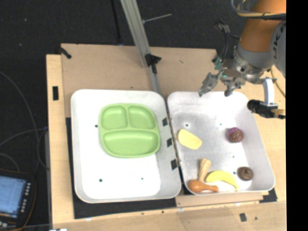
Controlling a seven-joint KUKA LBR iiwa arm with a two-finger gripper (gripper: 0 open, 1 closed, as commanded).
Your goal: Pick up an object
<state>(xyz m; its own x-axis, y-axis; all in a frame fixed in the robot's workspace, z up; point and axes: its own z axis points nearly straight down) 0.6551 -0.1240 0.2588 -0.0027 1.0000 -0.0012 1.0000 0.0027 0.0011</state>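
You see two white bins side by side on the bench: the left bin (86,177) holds a green divided plate (129,130), and the right bin (211,109) holds a yellow wedge (189,139), a purple ball (235,135), a banana (222,178), a brown doughnut-like piece (245,173) and a tan and orange piece (203,177). Your gripper (214,89) hangs over the right bin's far edge with its fingers spread and nothing between them.

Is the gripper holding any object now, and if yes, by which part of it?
Nothing is held. The gripper is open above the far edge of the right bin, with nothing between its fingers.
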